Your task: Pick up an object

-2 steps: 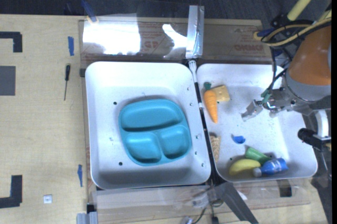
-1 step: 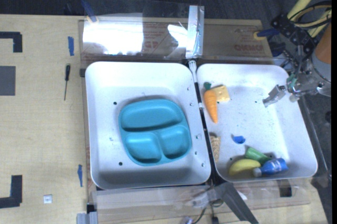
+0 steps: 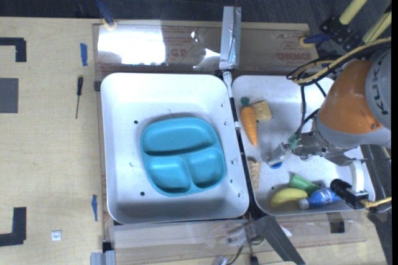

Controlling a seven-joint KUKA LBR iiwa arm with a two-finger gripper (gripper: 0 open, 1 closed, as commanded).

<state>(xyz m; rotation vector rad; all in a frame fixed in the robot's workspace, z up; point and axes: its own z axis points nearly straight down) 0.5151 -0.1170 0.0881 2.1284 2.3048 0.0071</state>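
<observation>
Several items crowd the right bin (image 3: 283, 92); the gripper (image 3: 278, 155), grip state unclear, may nudge the carrot (image 3: 249, 124) or miss.

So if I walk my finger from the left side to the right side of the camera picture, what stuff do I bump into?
Screwdriver → blue divided tray in the left bin → carrot → yellow banana → orange band on the arm.

A blue sectioned tray (image 3: 182, 154) is seen in the left bin (image 3: 118, 133). A carrot (image 3: 249, 123) and banana (image 3: 288, 196) are observed in the right bin (image 3: 280, 92), the end effector (image 3: 278, 155) positioned between them.
</observation>
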